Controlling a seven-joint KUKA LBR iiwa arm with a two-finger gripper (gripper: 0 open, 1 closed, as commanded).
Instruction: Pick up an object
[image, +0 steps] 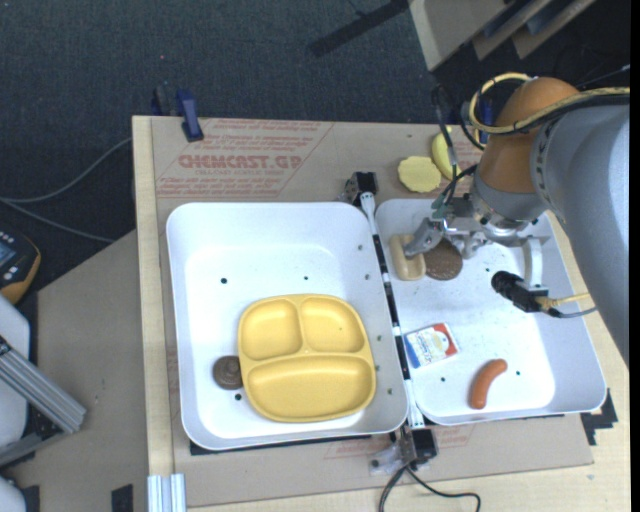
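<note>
Nearest in the left bin, a glossy yellow plastic plate with three rounded compartments can be seen, and a small brown round disc is tucked right against its left edge. In the right bin, a smooth orange-brown sausage is laid near the front, with a small flat packet, white with red and blue print, a bit further back near the divider. Further in, a tan block and a dark brown round patty are set side by side. The gripper is hung just over that pair, angled in from the right under the grey arm and its orange band; whether the fingers are spread or closed can't be made out. Past the bins, yellow pieces are left on the printed cardboard, a blue clip at its far edge, dark carpet beyond.
</note>
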